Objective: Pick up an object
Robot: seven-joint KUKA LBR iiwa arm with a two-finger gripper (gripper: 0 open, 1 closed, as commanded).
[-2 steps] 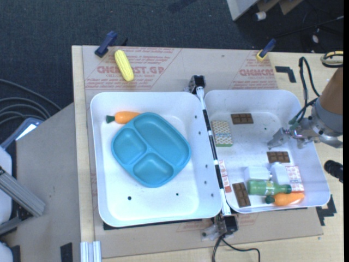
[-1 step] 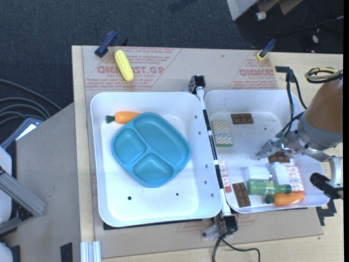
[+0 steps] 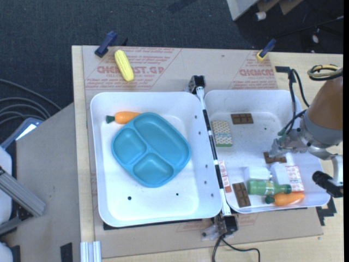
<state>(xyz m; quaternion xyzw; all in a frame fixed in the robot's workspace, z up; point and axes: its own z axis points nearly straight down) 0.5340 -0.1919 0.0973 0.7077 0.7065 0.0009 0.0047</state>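
Two white bins sit side by side on the desk [image 3: 158, 64]. Nearest edge of the right bin [image 3: 256, 98]: an orange carrot [image 3: 288, 199] and a green bottle [image 3: 268, 188] lying on its side just behind it, touching or nearly so. A brown chocolate bar [image 3: 240, 194] lies by the bin's left corner, and a white packet with red print [image 3: 289, 175] is just behind the bottle. Mid-bin: the tool [image 3: 277, 150] is low over the floor, directly above a small brown piece [image 3: 272, 158] — cannot tell how far it is open or whether it has hold of anything. Further back: a pale checkered block [image 3: 222, 133] against the left wall, then a second chocolate bar [image 3: 242, 119] near the far wall.

Left bin [image 3: 103, 162]: a blue divided plate [image 3: 151, 149] takes up the middle, tilted relative to the bin walls. A second carrot [image 3: 123, 117] with a green top lies at the plate's far-left edge.

Beyond the bins, a yellow corn cob [image 3: 124, 65] lies on the bare desk near a blue clamp [image 3: 105, 44]; another clamp, blue and yellow [image 3: 265, 49], sits at the far right.
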